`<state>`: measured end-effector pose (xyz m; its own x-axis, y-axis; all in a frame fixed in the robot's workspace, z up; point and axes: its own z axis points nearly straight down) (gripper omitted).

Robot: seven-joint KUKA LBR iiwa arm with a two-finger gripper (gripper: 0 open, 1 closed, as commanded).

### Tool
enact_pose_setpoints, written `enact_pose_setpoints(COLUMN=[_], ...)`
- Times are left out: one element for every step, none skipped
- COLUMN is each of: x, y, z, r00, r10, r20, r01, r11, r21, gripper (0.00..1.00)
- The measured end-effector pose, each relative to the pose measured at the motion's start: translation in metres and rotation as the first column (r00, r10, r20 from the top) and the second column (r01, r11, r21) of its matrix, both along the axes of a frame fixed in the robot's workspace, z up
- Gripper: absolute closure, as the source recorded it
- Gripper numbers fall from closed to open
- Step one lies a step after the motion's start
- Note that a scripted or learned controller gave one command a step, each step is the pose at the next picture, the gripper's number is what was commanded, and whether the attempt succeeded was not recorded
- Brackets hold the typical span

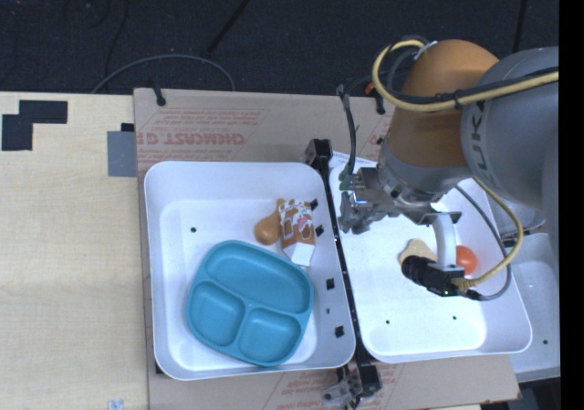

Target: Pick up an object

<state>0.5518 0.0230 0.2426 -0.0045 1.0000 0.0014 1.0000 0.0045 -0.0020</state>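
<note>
In the camera view, the grey arm [511, 125] reaches in from the right and brings the fingers [357, 214] low over the right bin [511, 331], close to its left wall, where the two bins meet. The wrist hides them, so I cannot tell whether they are open or closed, and nothing is visible in their hold.

Just past that wall, to the view's left of the fingers, a brown-and-white packet [297, 221] lies in the left bin [169, 216]. A small brown rounded piece [266, 229] touches its far side. Below and further left of the fingers sits a blue divided plate [249, 303].

On the fingers' other side, in the right bin, lie a pale piece [415, 247] and an orange ball [467, 258], both partly hidden by the robot. Both bins rest on a printed cardboard sheet [228, 130] on the pale desk [64, 244].
</note>
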Motion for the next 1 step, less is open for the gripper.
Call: enact_pose_setpoints(x=[0.0115], y=[0.0527], z=[0.0055], r00=[1.000], r10=[0.000], r20=[0.000], r01=[0.000], r11=[1.000], r21=[0.000], gripper=[1.00])
